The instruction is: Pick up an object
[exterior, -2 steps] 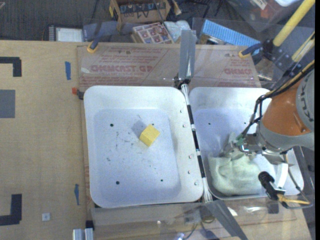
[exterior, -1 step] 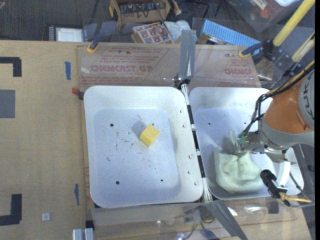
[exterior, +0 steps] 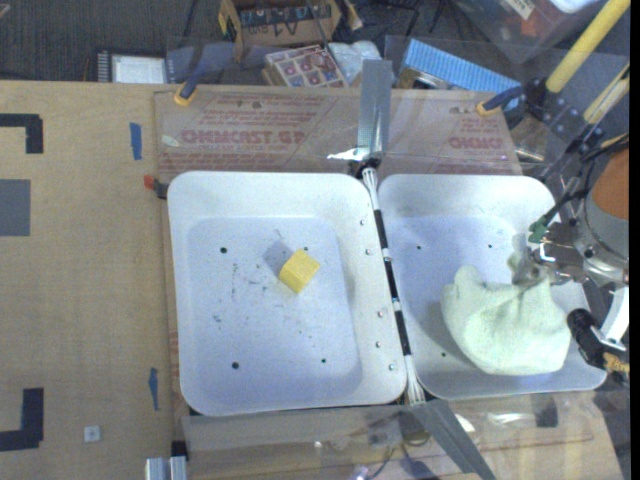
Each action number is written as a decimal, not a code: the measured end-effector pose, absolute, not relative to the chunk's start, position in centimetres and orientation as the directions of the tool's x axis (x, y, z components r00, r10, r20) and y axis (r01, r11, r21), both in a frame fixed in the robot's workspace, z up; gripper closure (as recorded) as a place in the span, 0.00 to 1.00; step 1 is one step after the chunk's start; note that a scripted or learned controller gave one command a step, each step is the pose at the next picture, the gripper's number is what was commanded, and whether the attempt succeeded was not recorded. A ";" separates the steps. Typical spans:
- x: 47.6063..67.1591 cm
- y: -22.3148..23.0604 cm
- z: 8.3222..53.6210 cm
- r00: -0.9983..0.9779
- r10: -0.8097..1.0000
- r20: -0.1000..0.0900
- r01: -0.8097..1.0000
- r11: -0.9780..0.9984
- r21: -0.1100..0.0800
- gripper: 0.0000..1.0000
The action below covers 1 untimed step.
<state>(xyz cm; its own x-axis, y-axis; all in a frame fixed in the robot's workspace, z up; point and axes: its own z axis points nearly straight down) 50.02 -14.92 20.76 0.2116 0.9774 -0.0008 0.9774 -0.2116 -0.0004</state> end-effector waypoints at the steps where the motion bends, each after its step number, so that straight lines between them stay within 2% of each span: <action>1: 55.0 -16.0 20.3 0.367 0.930 -0.001 0.930 -0.367 0.001 1.00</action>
<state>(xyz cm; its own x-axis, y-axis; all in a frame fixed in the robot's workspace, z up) 54.95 -15.99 20.35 0.3667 0.9303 -0.0013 0.9303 -0.3667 0.0009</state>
